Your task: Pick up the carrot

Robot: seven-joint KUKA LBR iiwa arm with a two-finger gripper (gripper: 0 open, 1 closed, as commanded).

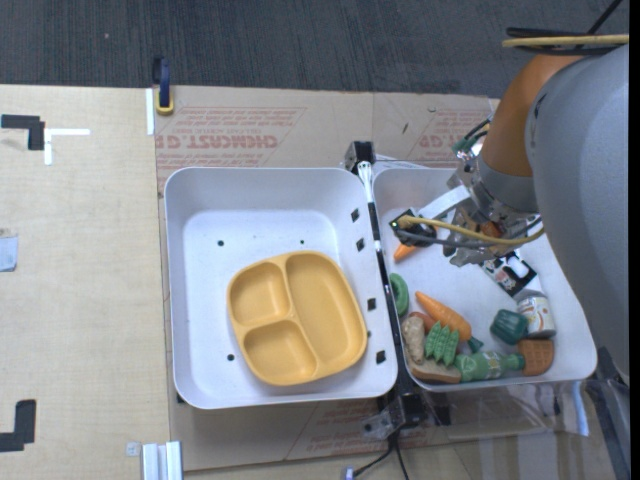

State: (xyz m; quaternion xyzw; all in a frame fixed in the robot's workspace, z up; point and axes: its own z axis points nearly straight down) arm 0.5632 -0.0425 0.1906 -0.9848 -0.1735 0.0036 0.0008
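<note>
Hand (472,246) is low over the back half of the right bin (425,190); we cannot tell whether it is wide or narrow, and we see nothing in it. One carrot (443,313) lies flat just in front of the hand, apart from it, tip toward the bin's left wall. One small orange piece (403,252) sits by that wall. Along the front of the bin we count one can (538,314), one dark green block (508,325) and one leafy green piece (440,343), packed close with other toy food. Two bins total. The left bin (250,213) holds one yellow plate (297,316) with three compartments. Both bins sit on printed cardboard (230,133) on a pale tabletop (80,268). One clamp (161,86) sits at the back edge, with dark floor (300,18) beyond.
</note>
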